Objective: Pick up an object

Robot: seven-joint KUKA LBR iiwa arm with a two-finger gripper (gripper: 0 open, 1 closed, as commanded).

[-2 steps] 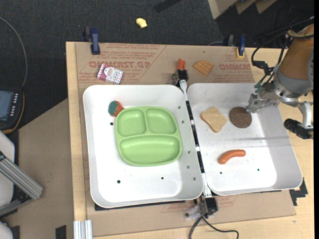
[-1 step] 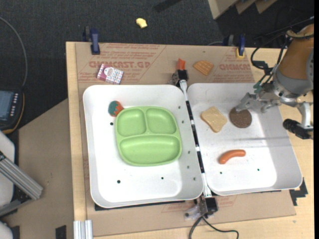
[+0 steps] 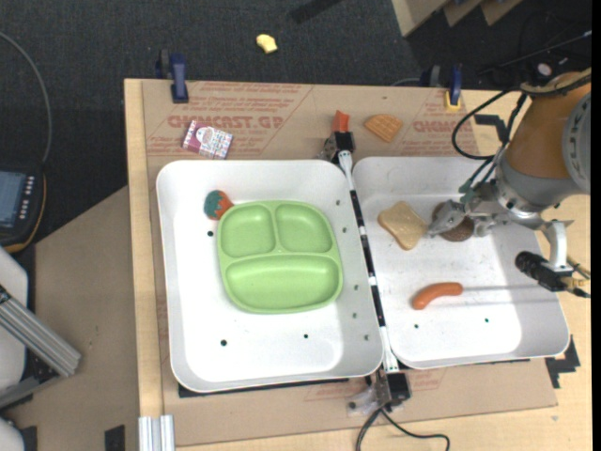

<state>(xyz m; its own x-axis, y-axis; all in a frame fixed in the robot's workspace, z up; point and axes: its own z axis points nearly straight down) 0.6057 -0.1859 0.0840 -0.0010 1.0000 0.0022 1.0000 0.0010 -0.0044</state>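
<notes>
The claw (image 3: 451, 222) sits low in the right bin (image 3: 526, 341), just beside the toast slice (image 3: 402, 225) and over a small brown object (image 3: 458, 232). Likely failure: a grasp that closes on neither, or nudges the toast aside. Claw opening cannot be told from this angle. A sausage (image 3: 437, 294) lies nearer the front, apart.

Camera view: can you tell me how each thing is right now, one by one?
Green plate: lying flat in the left bin, its three sections bare.
Small ball: resting by the plate's top-left corner.
Toast slice: lying flat in the right bin.
Sausage: lying on its side, apart from the toast.
Pincer: low in the right bin, beside the toast.
Waffle: on the bench outside the bins.
</notes>
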